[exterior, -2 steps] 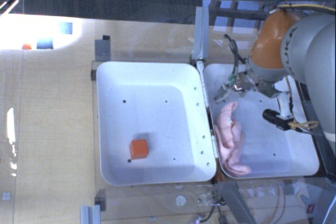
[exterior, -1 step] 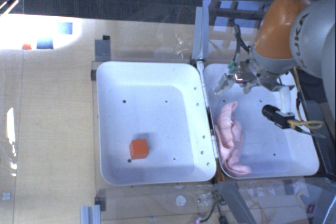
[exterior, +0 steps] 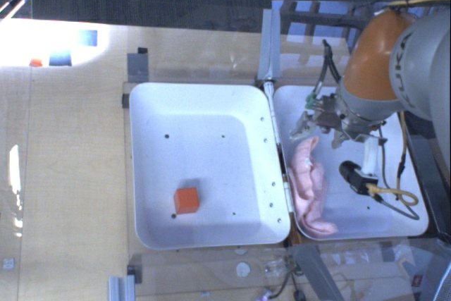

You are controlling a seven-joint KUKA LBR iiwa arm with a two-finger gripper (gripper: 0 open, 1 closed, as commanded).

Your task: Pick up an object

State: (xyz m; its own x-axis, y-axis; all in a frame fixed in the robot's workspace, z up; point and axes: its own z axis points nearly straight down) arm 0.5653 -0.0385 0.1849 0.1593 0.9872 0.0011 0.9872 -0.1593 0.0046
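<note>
A pink soft toy point(exterior: 309, 185) lies along the left wall of the right bin point(exterior: 394, 222), stretched from the middle toward the front. My gripper point(exterior: 318, 134) hangs over the toy's far end, with its fingers point(exterior: 301, 128) spread open on either side of that end. Nothing is held between them. An orange cube point(exterior: 187, 200) rests in the front part of the left bin point(exterior: 204, 109), well away from the gripper.
The arm's grey body and orange band point(exterior: 377, 60) cover the far right of the right bin. A metal rail point(exterior: 269, 46) runs back from between the two bins. Pale wooden bench top point(exterior: 63, 173) extends to the left.
</note>
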